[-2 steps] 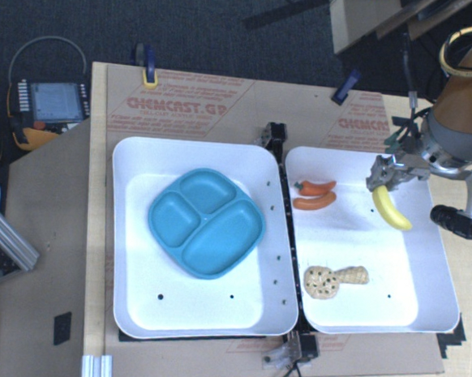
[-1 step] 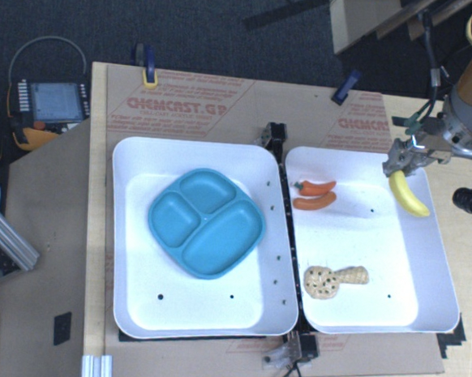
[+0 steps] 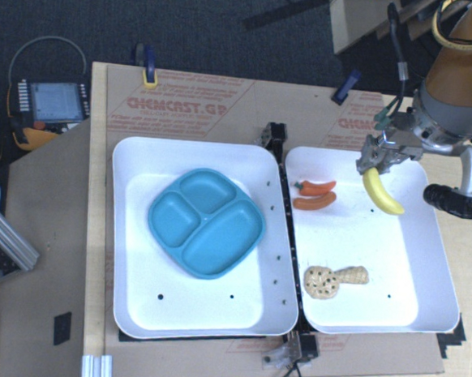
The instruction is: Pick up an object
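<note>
The pincer sits over the far part of the right bin, right at the upper end of the banana. The banana's top end runs up into the pincer and the fruit hangs down from there at a slant. That suggests it is pinched at that end and carried by it, though the contact is small in the view and the banana's lower end may yet rest on the bin floor. My reading is that the pincer is closed on the banana's tip. A grip so near one end would explain the tilt: the free length droops toward the middle of the bin.

Just beside it, toward the left wall of the same bin, lie two chili peppers, one red and one more orange, side by side and apart from the banana. Nearer the front of that bin lies a tan, speckled toy with a round end and a short handle. Both are out of the pincer's reach as it stands.

The left bin carries a blue divided plate lying flat near its middle, well apart from the arm. If the hold is real, the pick is close to done, but an end grip on a curved, smooth fruit could slip or swing.
</note>
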Controlling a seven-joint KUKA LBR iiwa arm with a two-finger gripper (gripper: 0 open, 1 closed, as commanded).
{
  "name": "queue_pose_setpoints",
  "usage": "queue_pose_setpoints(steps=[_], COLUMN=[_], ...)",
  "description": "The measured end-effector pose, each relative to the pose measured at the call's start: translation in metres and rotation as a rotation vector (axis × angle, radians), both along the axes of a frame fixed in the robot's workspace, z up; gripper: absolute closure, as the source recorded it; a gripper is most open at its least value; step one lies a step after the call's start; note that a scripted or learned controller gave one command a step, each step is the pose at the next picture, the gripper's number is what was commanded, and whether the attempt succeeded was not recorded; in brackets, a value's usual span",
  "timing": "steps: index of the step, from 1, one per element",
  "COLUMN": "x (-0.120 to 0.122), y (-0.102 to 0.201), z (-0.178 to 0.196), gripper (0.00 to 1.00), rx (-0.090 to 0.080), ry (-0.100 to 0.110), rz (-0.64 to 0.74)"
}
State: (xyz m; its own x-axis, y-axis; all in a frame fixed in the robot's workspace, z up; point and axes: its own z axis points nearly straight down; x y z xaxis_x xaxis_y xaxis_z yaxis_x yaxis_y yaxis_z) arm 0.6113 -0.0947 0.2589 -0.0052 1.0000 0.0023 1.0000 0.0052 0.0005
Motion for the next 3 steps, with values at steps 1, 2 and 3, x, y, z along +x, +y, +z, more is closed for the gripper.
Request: queue_pose_setpoints(steps=[1, 2, 3], x=[-0.007, 0.005, 0.011], y=[0.057, 0.106, 0.158], z=[-0.006, -0.017, -0.031], gripper=[1.00, 1.00, 1.00], rx=[0.001, -0.001, 0.000], ry=[0.003, 0.000, 0.003], rz=[0.001, 0.001, 0.000])
